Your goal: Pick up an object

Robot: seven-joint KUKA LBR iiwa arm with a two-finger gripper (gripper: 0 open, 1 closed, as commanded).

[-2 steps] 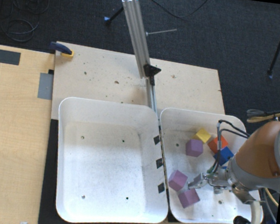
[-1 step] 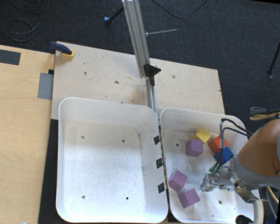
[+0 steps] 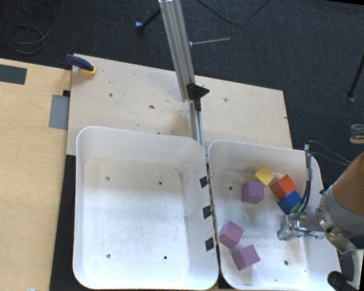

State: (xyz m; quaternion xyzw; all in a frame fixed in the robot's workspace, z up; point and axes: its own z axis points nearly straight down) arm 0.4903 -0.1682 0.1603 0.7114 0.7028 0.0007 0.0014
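Observation:
The right bin [image 3: 298,275] holds several blocks. A yellow block [image 3: 264,176], an orange block [image 3: 286,186] and a blue block [image 3: 289,201] cluster at its far right. One purple block [image 3: 253,192] lies beside the yellow one. Two more purple blocks [image 3: 230,234] [image 3: 245,256] sit near the bin's front left. My gripper [image 3: 289,232] hangs low over the bin's right side, just in front of the blue block, apart from the purple ones. Nothing shows held in it.
The left bin [image 3: 89,229] adjoins the right one, with black clips [image 3: 206,211] along the shared rim. A slanted aluminium post [image 3: 180,50] rises behind the bins. A blue and yellow clamp [image 3: 80,64] lies at the bench's far left corner.

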